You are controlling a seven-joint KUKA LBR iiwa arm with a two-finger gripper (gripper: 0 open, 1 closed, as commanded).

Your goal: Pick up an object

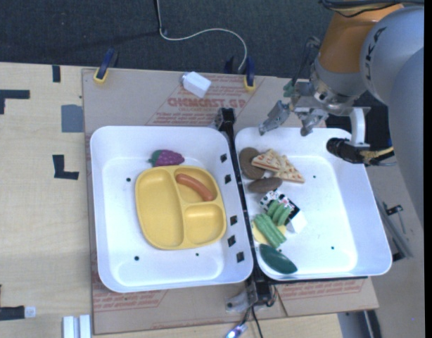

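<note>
The pincer (292, 118) hangs over the far edge of the right bin (342, 210), its two fingers spread wide with nothing between them, which suits an arm (385, 41) that has yet to choose and close on anything. Any object would serve the task, and the nearest candidates lie in a cluster along the right bin's left side: a tan wedge like a sandwich (278, 165) just near of the pincer, a brown disc (248, 157) to its left and a darker brown piece (264, 184) below it, then a small black-and-white item (279, 204), a white cube (296, 221), a green ribbed piece (269, 229) and a dark green leaf shape (276, 260) nearer still. They touch or overlap, so a clean grip on one looks harder than on a loner; the sandwich, uppermost and closest, seems the likeliest target. The rest of that bin's floor gives room to descend from the right. In the left bin (110, 210) a yellow tray (179, 206) holds a sausage (195, 186) in its far-right compartment, and a purple grape bunch (167, 158) rests just beyond the tray's far rim; these are well apart from the pincer. Both bins sit on cardboard (131, 104) clamped to the desk (33, 189), presumably to stop them sliding.
</note>
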